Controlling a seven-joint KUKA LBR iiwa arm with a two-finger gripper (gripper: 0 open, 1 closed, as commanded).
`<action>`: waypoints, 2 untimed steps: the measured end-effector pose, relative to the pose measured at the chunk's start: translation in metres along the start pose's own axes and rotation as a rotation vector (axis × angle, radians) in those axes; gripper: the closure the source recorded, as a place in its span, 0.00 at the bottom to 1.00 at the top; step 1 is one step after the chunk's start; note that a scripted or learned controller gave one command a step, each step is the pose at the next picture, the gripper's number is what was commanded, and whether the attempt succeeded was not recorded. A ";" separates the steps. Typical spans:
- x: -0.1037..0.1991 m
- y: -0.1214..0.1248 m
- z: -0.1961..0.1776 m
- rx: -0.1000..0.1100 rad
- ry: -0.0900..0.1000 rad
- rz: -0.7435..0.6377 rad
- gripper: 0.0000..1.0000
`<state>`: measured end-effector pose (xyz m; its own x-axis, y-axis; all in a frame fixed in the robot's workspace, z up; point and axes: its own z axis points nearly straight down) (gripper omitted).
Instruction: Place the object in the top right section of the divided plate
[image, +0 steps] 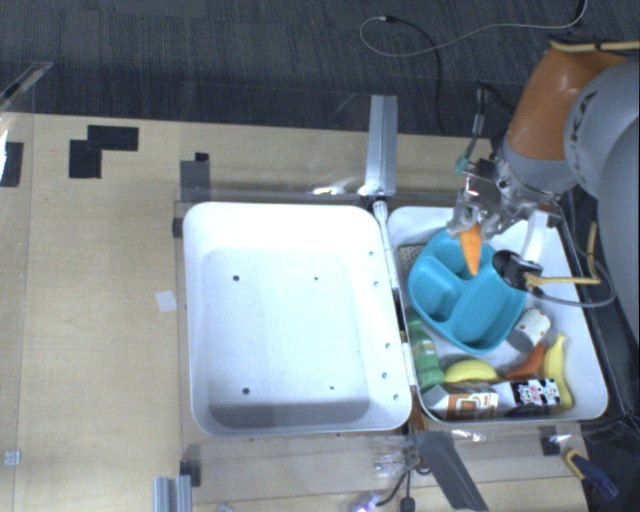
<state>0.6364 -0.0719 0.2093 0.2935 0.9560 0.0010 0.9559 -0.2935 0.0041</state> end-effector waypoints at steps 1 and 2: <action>0.044 0.007 0.017 0.000 0.000 -0.037 1.00; 0.102 0.003 0.003 0.000 0.000 -0.102 1.00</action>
<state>0.6696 0.0245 0.2062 0.1943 0.9809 0.0010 0.9809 -0.1943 0.0046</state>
